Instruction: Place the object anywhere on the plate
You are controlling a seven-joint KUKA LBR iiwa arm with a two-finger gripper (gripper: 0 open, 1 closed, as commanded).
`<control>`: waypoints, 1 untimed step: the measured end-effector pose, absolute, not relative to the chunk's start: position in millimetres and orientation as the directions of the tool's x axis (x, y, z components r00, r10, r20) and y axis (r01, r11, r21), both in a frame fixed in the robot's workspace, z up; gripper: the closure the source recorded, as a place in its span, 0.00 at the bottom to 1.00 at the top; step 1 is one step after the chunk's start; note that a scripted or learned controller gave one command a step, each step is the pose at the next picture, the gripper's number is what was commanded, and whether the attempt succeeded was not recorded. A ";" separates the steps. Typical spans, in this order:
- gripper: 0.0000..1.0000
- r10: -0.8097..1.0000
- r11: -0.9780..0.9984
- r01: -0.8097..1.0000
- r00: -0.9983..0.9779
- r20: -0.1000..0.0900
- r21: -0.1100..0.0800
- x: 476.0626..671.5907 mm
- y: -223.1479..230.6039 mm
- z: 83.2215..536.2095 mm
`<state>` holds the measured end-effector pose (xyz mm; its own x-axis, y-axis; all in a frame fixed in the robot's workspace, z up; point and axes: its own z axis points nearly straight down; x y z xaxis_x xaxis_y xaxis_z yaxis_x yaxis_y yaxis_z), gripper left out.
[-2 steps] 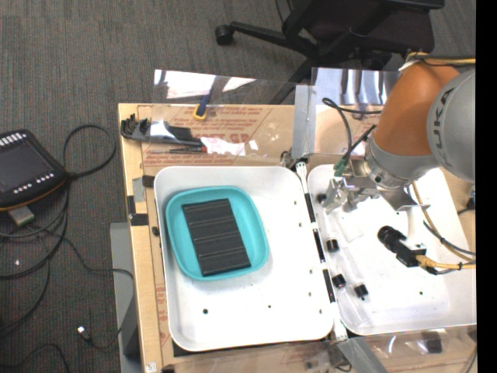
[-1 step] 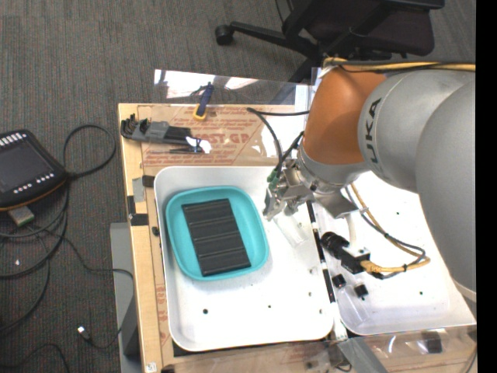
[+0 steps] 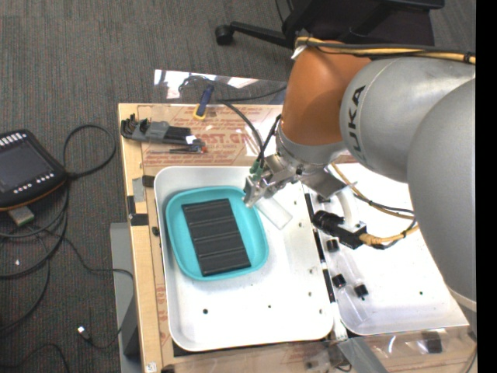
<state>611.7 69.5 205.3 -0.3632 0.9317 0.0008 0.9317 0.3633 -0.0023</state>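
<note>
A teal plate (image 3: 177, 251) with rounded corners lies in the left white bin (image 3: 256, 309). A black ridged rectangular object (image 3: 215, 235) rests flat on the plate, covering most of its middle. My gripper (image 3: 255, 190) hangs just past the plate's upper right rim, beside the object's far right corner and apart from it. Nothing shows between the gripper and the object. The big grey arm with its orange band (image 3: 326, 99) hides the back of both bins.
The right white bin (image 3: 404, 286) holds a few small black pieces (image 3: 361, 291). Tools and cables lie on the cardboard (image 3: 167, 130) behind the bins. A divider (image 3: 322, 270) runs between the two bins.
</note>
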 end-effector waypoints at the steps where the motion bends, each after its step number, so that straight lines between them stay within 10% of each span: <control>1: 0.00 0.932 0.363 0.932 -0.363 0.001 -0.002 611.7 69.3 205.4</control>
